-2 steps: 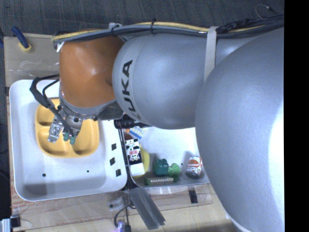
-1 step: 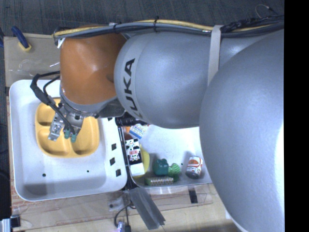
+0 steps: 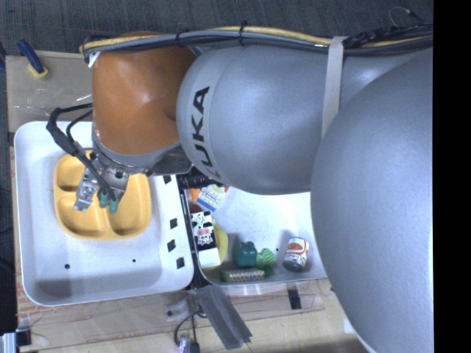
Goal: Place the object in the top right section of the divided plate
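**Dark floor behind a pale wooden bench**

A dark, ribbed floor covering [image 3: 66,6] fills the upper part of the scene. Below it lies the pale wooden bench [image 3: 44,72], its surface worn and lightly marked. A blue-handled clamp [image 3: 31,57] sits at the bench's far left corner. Bright, even light falls from above, casting soft shadows.
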Motion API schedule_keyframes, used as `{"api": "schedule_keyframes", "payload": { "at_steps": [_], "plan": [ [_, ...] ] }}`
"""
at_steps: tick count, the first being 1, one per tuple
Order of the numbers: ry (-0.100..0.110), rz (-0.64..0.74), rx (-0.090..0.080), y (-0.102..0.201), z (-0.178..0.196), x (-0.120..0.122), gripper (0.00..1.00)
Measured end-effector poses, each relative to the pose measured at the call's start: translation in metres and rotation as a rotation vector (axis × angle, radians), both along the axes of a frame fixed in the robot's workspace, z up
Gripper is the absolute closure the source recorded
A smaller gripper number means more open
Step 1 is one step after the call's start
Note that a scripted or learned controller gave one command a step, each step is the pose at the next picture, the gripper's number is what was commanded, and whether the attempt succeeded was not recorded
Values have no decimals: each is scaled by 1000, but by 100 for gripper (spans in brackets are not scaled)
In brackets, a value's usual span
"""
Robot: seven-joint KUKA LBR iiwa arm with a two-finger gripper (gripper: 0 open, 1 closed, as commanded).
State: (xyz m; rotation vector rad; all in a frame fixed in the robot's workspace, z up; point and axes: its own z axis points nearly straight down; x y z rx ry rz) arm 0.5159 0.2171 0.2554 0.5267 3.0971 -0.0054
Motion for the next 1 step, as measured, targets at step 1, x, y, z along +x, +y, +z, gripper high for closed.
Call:
{"api": "schedule_keyframes", "payload": {
  "at_steps": [1],
  "plan": [
    [1,626,3,1,-36,-21,100]
  ]
}}
